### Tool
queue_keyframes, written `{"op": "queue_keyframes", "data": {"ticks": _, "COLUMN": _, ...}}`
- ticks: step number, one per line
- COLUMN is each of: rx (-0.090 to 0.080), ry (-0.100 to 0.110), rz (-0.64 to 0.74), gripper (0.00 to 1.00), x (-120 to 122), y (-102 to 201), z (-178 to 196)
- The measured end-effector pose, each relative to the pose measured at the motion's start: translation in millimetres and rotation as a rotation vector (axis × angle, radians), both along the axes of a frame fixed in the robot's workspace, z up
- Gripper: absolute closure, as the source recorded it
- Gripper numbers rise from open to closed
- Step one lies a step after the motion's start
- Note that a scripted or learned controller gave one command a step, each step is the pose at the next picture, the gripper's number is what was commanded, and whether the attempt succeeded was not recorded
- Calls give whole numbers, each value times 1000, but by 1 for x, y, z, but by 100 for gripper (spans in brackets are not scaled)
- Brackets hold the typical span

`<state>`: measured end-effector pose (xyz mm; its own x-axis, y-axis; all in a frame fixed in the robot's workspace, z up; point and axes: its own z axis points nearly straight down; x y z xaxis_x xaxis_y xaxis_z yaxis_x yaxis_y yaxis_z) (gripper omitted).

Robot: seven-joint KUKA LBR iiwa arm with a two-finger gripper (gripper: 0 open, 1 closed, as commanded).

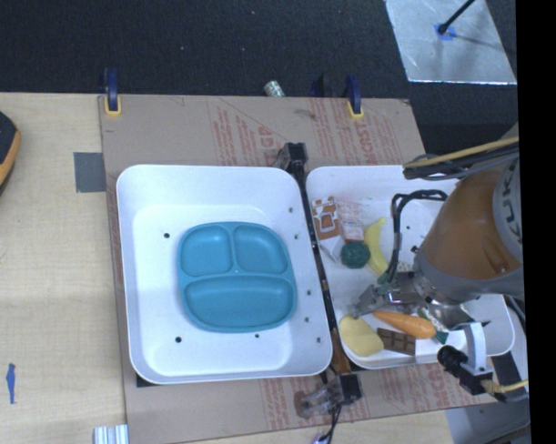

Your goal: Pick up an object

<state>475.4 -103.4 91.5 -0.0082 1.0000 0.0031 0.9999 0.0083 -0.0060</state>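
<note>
two white bins [134, 267], one blue plate [236, 274]

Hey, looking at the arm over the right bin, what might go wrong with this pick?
The gripper sits among crowded items: the carrot, the brown bar and the pale yellow piece lie close together, so it may nudge or catch a neighbour. The carrot's tapered shape may slip out.

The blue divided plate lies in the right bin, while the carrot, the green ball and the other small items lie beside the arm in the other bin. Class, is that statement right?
Not quite. The camera view shows the blue divided plate lying in the left bin, not the right one. The rest stands: the carrot, the green ball and the other small items lie beside the arm in the other bin, the right bin.
</note>
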Motion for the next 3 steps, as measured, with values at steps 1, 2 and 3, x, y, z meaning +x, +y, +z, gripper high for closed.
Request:
{"op": "queue_keyframes", "data": {"ticks": 1, "rx": -4, "ry": -9, "rz": -3, "gripper": 0, "x": 68, "y": -13, "z": 1}}
{"op": "queue_keyframes", "data": {"ticks": 2, "rx": -3, "ry": -7, "rz": -2, "gripper": 0, "x": 120, "y": -6, "z": 1}}
{"op": "queue_keyframes", "data": {"ticks": 3, "rx": -3, "ry": -3, "rz": -1, "gripper": 100, "x": 118, "y": -8, "z": 12}}
